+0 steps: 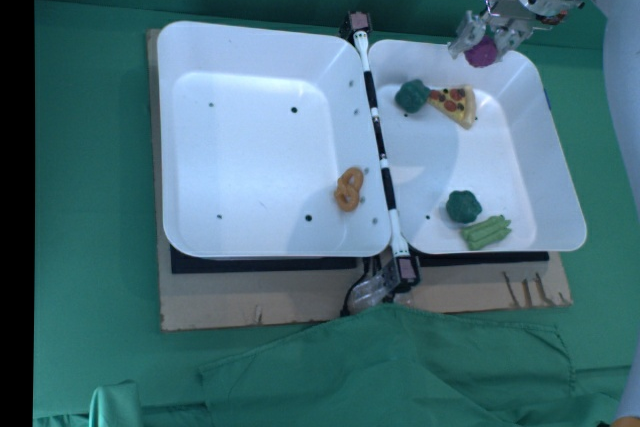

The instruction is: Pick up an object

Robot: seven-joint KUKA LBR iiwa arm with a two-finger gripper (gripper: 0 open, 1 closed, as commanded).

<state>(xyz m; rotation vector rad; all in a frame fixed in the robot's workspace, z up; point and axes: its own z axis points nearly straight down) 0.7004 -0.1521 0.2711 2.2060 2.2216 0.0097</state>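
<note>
- The gripper hangs at the upper right of the frame, over the far edge of the right bin, with the grey arm and its orange band running off the top right corner.
- Its fingers are closed on a small purple ball-like object, which sits between the fingertips and is raised above the bin's rim.
- Just below and left of the gripper, in the upper part of the right bin, a dark green broccoli piece lies touching the tip of a pizza slice.
- Toward the lower part of the same bin, a second broccoli piece sits just above a bundle of light green beans; whether the two touch is hard to tell.
- The left bin takes up the middle left of the frame and holds an orange pretzel near its lower right corner.
- A black-and-white striped bar runs between the two bins from top to bottom.
- Both bins rest on a brown cardboard sheet lying on green cloth.
- A fold of the green cloth bunches along the bottom of the frame.
</note>
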